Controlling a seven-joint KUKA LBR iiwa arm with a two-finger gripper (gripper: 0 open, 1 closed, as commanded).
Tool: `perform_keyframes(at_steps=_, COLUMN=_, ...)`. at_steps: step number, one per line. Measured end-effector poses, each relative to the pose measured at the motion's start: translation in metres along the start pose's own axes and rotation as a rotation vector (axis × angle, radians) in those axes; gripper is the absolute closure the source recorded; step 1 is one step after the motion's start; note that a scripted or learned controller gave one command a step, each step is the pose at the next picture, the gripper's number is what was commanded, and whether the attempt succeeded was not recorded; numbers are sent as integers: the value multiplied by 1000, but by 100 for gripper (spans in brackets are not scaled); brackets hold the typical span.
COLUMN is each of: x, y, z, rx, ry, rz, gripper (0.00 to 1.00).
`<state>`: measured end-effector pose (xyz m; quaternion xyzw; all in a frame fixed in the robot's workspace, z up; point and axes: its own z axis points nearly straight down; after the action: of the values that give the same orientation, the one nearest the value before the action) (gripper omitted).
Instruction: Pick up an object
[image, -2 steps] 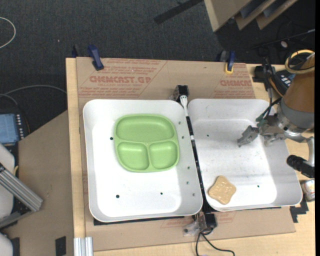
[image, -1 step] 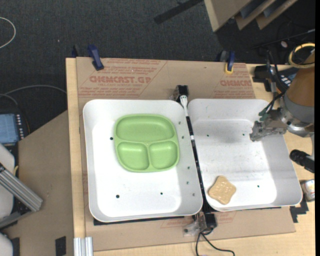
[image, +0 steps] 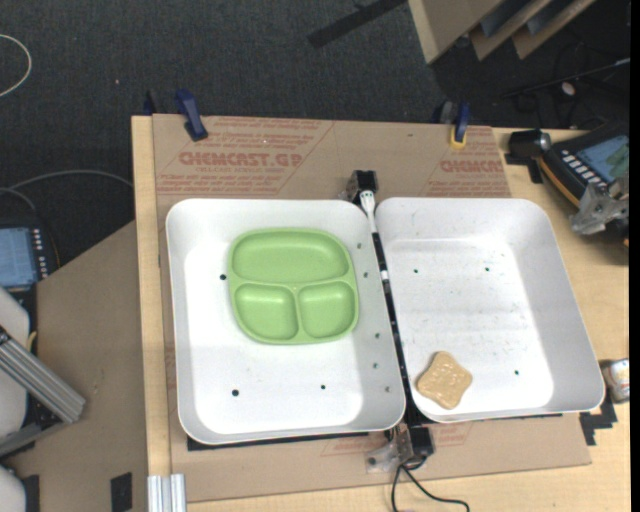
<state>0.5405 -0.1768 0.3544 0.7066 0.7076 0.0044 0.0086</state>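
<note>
Cracker (image: 444, 380), tan, flat, wavy-edged, lies at the near left corner of the right bin (image: 520, 300). Likely light, stiff, brittle; best pinched across its edges, gently. Farther off, a green divided plate (image: 293, 285) sits mid left bin (image: 200, 340). Gripper state: cannot tell.

A robotics lab or test workshop. Two shallow white bins (image: 470, 300) sit side by side on a plywood bench (image: 300, 150) lined with printed cardboard held by blue clamps (image: 190, 113). Loose cables (image: 420, 490), aluminium framing (image: 40, 385) and electronic gear (image: 590, 165) surround it on dark carpet.
</note>
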Motion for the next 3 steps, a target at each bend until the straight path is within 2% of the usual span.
perform_keyframes(at_steps=1, x=-13, y=27, z=-191, rx=-4, ry=-3, rz=0, gripper=100)
perform_keyframes(at_steps=2, x=-4, y=-62, z=-87, rx=29, ry=10, rz=5, gripper=100)
perform_keyframes(at_steps=3, x=30, y=-62, z=17, rx=29, ry=10, rz=-1, gripper=100)
